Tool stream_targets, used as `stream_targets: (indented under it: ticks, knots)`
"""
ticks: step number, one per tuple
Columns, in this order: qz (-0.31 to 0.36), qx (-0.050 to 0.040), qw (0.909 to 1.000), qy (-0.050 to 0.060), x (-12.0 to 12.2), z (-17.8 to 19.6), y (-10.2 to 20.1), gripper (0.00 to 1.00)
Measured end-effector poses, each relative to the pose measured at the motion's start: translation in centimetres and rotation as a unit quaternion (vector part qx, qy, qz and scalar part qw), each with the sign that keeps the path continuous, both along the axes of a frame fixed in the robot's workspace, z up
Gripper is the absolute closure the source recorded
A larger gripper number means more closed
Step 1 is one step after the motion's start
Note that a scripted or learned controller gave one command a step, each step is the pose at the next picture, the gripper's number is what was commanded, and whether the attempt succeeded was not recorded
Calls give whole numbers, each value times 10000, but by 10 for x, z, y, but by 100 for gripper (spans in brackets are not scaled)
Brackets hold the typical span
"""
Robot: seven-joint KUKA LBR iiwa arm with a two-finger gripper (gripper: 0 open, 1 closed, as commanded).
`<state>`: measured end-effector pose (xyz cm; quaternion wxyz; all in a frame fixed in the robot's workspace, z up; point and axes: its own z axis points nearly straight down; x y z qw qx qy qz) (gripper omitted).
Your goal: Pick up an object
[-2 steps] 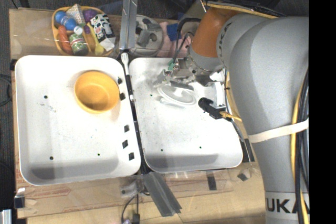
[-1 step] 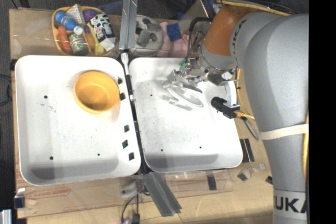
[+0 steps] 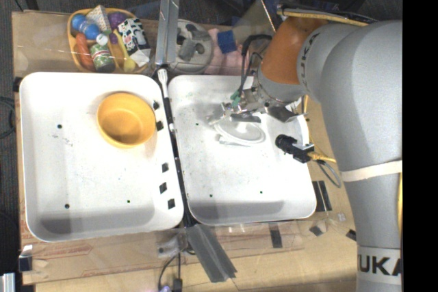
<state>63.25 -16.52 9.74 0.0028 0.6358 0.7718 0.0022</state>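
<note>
Pincer point(image 3: 237, 104) hangs low over the back part of the right bin point(image 3: 239, 181); whether it is open or closed cannot be told. Just in front of it, on the bin floor, lies a clear thing point(image 3: 241, 132): pale, glossy, oval, like thin plastic. It is close under the tip, but contact cannot be made out.

The grey arm point(image 3: 356, 99) bears the letters "UKA" near the lower right, the rest cut off. The left bin point(image 3: 82, 174), white and smooth, holds a round yellow bowl point(image 3: 125, 120), upright, near its back right corner.

Behind the bins, on the brown surface point(image 3: 41, 44), stands a yellow basket point(image 3: 106, 41) crammed with small coloured items, their labels too small to read. A grey thing point(image 3: 191, 44) and a blue block point(image 3: 226, 41) sit to the right of it.
</note>
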Motion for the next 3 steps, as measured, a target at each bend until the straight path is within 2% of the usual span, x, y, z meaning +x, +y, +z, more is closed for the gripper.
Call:
stream_targets:
  ticks: [1, 2, 3]
  knots:
    - [-49, -2, 10000, -13, 29, 0, -42, 0]
    - [184, -3, 9998, 30, 25, 102, -45, 0]
    - [724, 3, 9974, 40, 25, -6, -42, 0]
